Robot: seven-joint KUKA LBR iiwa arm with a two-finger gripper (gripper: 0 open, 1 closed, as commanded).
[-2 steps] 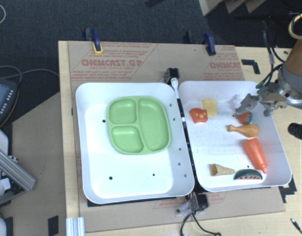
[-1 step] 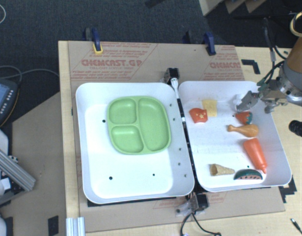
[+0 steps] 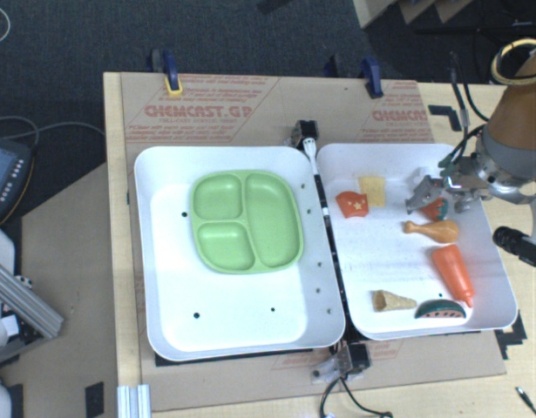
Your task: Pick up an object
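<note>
Drumstick [image 3: 431,228] lies just below the hand [image 3: 435,200].

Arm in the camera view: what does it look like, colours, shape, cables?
The arm is a thick rounded body, orange-brown above and grey at the wrist. Its tool is a small grey metal assembly with silvery angular parts. Thin dark cables run beside the wrist, and a pale ring-shaped loop sits near the arm's top. No markings are legible.
</note>
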